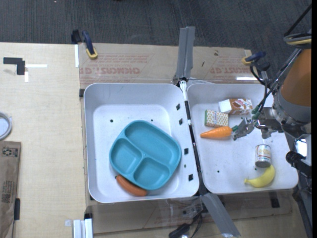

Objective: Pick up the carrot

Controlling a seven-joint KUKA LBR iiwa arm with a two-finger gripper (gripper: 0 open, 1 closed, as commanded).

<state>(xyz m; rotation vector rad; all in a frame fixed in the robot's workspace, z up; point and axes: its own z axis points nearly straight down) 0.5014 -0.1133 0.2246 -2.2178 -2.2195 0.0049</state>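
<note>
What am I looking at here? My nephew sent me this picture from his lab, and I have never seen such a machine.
One camera looks down at a slant on a bench with two shallow white bins. The grey and orange shape at the right is a robot arm; its two-finger gripper sits low over the right bin, right at the green end of a carrot. I cannot tell whether it has hold of it. That bin also holds a small patterned box, a carton, a can and a banana. The left bin holds a blue divided plate with a sausage poking out beneath its edge.
</note>
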